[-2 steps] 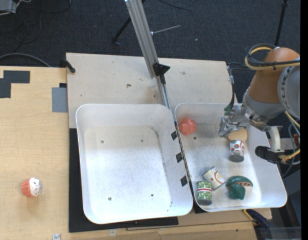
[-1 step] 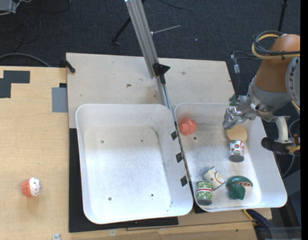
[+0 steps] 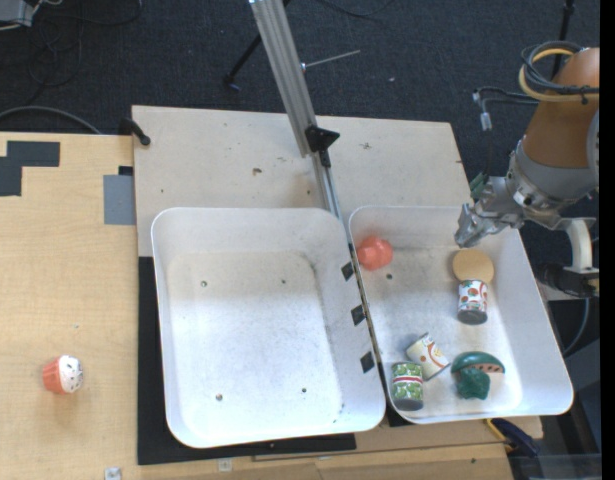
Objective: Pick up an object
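Observation:
My gripper (image 3: 470,230) hangs over the far right part of the right bin (image 3: 547,368), just above and left of a tan round disc (image 3: 473,264). Below the disc stands a small can with a red and white label (image 3: 472,302). An orange-red ball (image 3: 374,253) lies near the bin's left wall. Toward the front lie a tipped white cup (image 3: 427,353), a green-labelled can (image 3: 408,384) and a green toy with a dark rim (image 3: 475,375). Nothing shows between the gripper's tips.
The left bin (image 3: 177,238) sits beside the right one, with a row of black clips (image 3: 355,313) along the divide. A slanted metal rail (image 3: 292,78) rises behind the bins. A small red and white toy (image 3: 63,374) rests on the wooden table at left.

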You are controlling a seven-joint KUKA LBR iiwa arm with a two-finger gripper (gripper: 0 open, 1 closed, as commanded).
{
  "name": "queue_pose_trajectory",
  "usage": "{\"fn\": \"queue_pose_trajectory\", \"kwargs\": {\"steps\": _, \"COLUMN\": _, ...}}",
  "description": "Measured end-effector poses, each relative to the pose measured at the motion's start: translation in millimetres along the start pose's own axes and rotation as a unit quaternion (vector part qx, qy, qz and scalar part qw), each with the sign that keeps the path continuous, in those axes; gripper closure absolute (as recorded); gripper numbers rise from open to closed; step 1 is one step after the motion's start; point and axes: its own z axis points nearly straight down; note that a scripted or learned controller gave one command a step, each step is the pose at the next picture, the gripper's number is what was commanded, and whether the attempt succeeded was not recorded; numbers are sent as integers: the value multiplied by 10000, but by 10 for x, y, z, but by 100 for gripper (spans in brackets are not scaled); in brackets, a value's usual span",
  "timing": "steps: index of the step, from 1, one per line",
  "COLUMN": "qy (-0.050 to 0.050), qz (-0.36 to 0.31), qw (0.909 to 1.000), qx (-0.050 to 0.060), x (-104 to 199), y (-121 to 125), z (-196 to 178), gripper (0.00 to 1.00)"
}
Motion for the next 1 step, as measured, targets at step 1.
{"fn": "queue_pose_trajectory", "kwargs": {"steps": 1, "qy": 21, "qz": -21, "qw": 10000, "qx": 26, "x": 632, "y": 13, "z": -5, "gripper": 100}}
